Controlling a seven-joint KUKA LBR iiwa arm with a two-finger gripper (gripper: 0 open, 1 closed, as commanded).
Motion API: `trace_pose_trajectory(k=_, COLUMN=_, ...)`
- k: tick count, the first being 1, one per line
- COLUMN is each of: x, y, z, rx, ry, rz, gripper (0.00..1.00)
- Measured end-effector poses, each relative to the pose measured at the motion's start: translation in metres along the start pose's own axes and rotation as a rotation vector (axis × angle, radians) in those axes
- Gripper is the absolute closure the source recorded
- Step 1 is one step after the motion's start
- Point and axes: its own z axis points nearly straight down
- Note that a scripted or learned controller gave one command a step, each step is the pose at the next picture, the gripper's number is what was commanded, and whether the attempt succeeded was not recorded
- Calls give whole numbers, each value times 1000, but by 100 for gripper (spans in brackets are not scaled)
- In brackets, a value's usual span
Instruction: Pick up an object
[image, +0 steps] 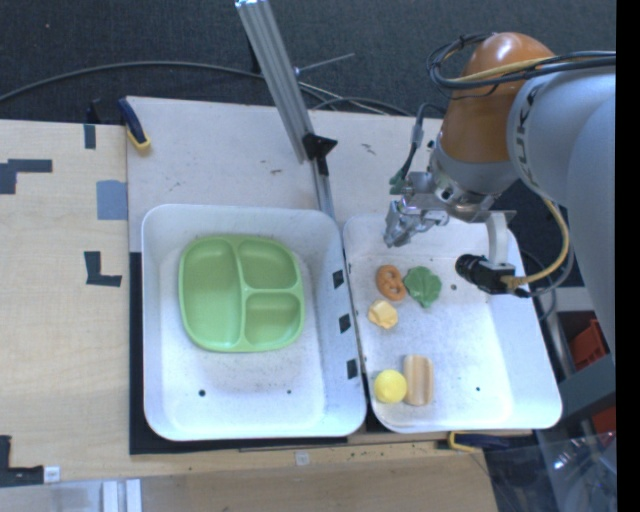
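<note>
In the right bin (500, 380) lie several small toy foods: an orange round piece (390, 282), a green leafy piece (424, 286), a pale yellow chunk (383, 316), a yellow ball (390, 386) and a tan cylinder (417, 380). My gripper (397, 232) hangs over the bin's far left corner, just above and behind the orange piece. Nothing shows between its fingers. The tips look close together, but the view does not settle whether they are open or shut.
The left bin (165, 400) holds a green divided plate (242, 293). A grey metal pole (285, 85) slants down to the gap between the bins. A black cable fitting (485, 272) hangs over the right bin's far side.
</note>
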Motion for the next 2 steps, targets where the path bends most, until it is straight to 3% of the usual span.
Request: trace_pose_trajectory(k=2, x=107, y=-23, z=-9, rx=-1, ry=0, rz=-2, gripper=100)
